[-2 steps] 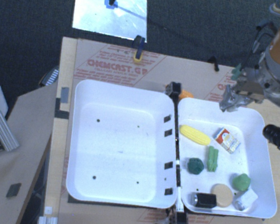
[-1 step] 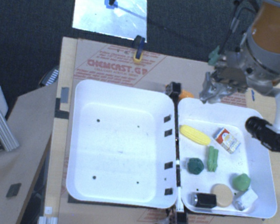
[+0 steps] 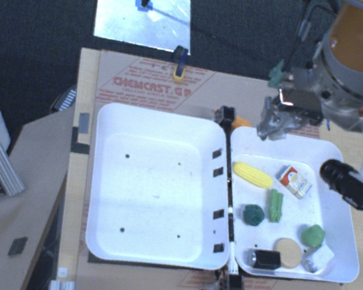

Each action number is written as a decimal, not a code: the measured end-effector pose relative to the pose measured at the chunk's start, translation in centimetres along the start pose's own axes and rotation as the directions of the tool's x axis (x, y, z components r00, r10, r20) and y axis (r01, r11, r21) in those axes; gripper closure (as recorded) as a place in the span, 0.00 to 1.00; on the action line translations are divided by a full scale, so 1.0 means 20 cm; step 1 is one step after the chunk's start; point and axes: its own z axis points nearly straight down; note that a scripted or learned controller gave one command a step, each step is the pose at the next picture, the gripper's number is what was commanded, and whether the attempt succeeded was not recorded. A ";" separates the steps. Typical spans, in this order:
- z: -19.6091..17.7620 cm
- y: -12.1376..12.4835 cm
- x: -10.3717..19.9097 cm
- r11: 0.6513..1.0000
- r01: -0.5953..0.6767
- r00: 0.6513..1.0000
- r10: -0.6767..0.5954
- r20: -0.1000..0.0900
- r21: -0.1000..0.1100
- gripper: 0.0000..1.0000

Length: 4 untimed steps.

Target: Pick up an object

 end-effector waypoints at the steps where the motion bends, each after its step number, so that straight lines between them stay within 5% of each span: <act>1: -0.16 0.01 0.39 1.000 0.005 1.000 -0.005 -0.002 0.000 1.00; 2: -0.16 0.12 -0.10 1.000 -0.016 1.000 0.016 0.003 0.002 1.00; 3: 0.73 -0.01 0.28 1.000 0.002 1.000 -0.003 0.004 0.020 1.00; 4: -0.20 0.01 0.43 1.000 0.001 1.000 -0.001 -0.007 -0.014 1.00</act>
